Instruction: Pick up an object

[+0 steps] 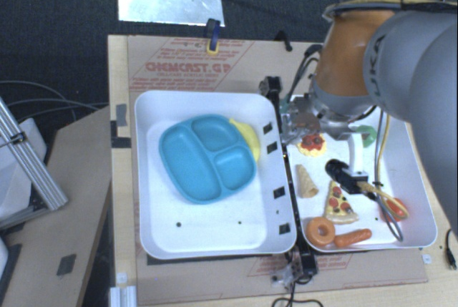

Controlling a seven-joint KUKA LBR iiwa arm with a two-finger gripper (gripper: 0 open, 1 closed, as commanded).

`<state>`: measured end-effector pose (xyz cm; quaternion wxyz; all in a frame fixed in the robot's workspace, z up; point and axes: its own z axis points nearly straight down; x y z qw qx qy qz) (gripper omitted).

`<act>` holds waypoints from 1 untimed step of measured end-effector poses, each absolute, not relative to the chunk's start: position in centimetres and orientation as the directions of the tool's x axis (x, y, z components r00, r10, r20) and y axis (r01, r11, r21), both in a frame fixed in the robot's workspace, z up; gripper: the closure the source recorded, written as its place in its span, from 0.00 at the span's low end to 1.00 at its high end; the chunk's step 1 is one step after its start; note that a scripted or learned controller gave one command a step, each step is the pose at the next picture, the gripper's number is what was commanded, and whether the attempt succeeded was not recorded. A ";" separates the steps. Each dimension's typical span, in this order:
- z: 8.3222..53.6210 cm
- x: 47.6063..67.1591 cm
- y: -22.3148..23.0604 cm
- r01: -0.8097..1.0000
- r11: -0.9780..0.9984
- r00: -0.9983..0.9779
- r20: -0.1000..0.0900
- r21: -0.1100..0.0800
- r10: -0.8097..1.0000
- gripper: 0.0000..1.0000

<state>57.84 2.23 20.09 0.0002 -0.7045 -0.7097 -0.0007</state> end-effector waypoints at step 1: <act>20.3 59.9 8.4 1.000 0.010 -0.010 0.003 0.004 1.000 1.00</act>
